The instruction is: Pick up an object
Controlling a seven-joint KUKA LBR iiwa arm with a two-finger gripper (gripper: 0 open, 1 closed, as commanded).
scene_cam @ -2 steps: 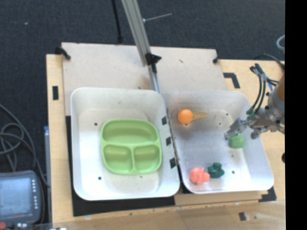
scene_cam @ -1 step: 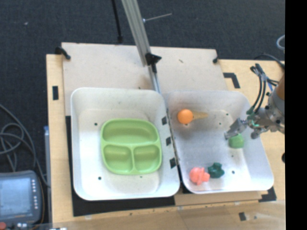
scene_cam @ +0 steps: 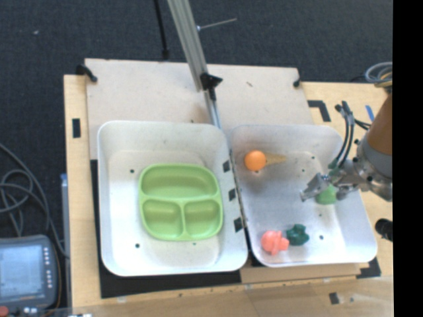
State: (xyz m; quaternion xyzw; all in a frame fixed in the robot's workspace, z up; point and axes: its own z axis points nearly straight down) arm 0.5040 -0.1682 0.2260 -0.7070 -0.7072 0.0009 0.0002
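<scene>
In the right-hand bin [scene_cam: 344,243], near its right wall, the end effector [scene_cam: 324,189] sits low over a small light-green object [scene_cam: 326,195] that shows just under and between the metal fingers. Whether those fingers are actually pinching it or merely straddling it, I cannot tell; the green piece is partly hidden by the hardware and its shape is unclear.

Other candidates lie well apart from it: an orange ball [scene_cam: 256,160] with a tan cone-like tail near the bin's upper left, and at the front edge a pink toy [scene_cam: 273,242] touching a dark green toy [scene_cam: 298,234]. The left bin [scene_cam: 119,243] holds a lime-green divided plate [scene_cam: 180,201].

The main risk, as I judge it, is a poor hold: if the fingers sit off-centre on the small green piece, it could squirt sideways or drop out on the lift. Being so near the wall, a finger might also catch the bin's slope and nudge the object rather than enclose it.
</scene>
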